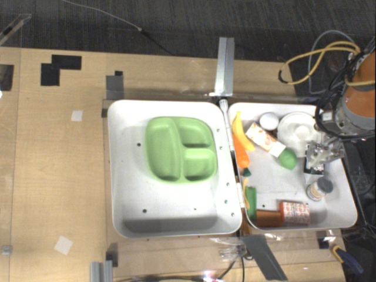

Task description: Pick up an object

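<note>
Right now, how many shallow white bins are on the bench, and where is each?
2. The left shallow white bin holds a green divided plastic tray; the right shallow white bin sits directly beside it, cluttered with small items, under the arm's pincer.

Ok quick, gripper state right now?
Gripper: cannot be told; it sits low over the right bin, near the white bowl.

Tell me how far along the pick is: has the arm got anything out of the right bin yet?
Done: the gripper is down inside the right bin, near its right wall. In hand: nothing I can confirm; its tip is too small and cluttered to show a grasp. Left: everything still lies in the bin, including the banana, green ball, white bowl and red-labelled bottle. The green divided tray sits in the left bin.
</note>
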Action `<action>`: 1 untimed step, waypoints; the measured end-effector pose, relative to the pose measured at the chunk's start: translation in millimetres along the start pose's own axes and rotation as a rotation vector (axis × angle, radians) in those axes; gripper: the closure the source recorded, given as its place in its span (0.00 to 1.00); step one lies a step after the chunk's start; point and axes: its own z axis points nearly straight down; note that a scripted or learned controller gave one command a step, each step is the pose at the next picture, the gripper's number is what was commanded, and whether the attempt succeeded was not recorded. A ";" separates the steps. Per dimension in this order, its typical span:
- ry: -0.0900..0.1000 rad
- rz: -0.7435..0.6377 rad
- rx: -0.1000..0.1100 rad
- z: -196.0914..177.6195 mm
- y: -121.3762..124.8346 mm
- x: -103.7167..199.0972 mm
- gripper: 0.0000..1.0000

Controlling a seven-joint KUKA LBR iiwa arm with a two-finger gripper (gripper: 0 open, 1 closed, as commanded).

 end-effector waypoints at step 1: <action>-0.001 -0.226 0.010 -67.2 -66.8 -19.0 1.00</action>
